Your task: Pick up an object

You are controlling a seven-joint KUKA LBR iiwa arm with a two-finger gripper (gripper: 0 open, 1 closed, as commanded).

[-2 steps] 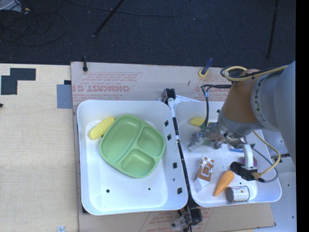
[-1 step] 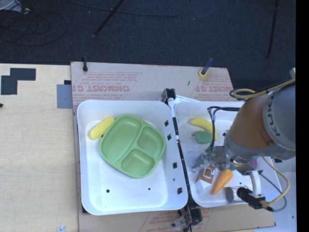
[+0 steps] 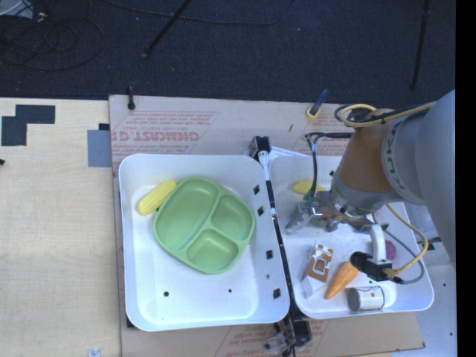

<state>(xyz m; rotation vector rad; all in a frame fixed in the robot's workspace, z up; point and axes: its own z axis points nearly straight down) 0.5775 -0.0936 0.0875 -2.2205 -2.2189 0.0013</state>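
My gripper [image 3: 300, 219] hangs low over the upper left part of the right bin [image 3: 424, 292], close to the divider between the bins. A yellow item [image 3: 302, 187] lies just behind it, partly hidden by the wrist. In front of it lie a small brown-and-white carton [image 3: 320, 262], an orange carrot [image 3: 341, 278] and a white cylinder [image 3: 370, 297]. A pink item [image 3: 390, 251] peeks out at the right. I see nothing held in the gripper.
The left bin [image 3: 149, 296] holds a green divided plate [image 3: 203, 224] and a yellow corn cob [image 3: 155, 197] at its upper left. The grey arm with its orange band [image 3: 364, 158] covers the right bin's upper right. Cardboard [image 3: 186, 129] lies under both bins.
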